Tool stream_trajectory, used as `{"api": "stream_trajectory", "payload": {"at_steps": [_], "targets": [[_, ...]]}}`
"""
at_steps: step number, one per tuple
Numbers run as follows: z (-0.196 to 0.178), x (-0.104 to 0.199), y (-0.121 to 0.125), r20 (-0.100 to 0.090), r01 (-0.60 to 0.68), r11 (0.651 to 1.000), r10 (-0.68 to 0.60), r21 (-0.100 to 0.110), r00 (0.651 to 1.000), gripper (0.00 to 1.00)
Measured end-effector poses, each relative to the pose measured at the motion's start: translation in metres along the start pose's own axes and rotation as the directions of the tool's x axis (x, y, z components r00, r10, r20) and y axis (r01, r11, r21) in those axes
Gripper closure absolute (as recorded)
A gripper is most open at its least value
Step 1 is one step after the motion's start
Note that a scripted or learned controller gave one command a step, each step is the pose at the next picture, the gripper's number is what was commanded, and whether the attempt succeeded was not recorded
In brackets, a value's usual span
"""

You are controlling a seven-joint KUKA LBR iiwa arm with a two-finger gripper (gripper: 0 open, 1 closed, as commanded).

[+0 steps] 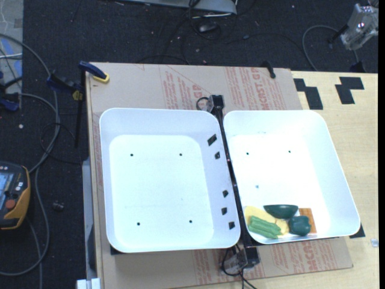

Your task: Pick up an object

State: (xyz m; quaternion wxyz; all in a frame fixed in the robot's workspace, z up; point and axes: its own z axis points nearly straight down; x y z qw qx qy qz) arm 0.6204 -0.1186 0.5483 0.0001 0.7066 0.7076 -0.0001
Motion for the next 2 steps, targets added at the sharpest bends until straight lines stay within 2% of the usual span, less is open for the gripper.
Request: {"api": "stream_trajectory", "payload": {"at_steps": [1, 2], "targets": [[0.010, 0.068, -0.007, -0.001, 0.004, 1.000, -0.004, 0.000, 1.000, 1.00], [0.010, 0.142, -0.028, -0.001, 0.006, 1.000, -0.006, 0.000, 1.000, 1.00]]}}
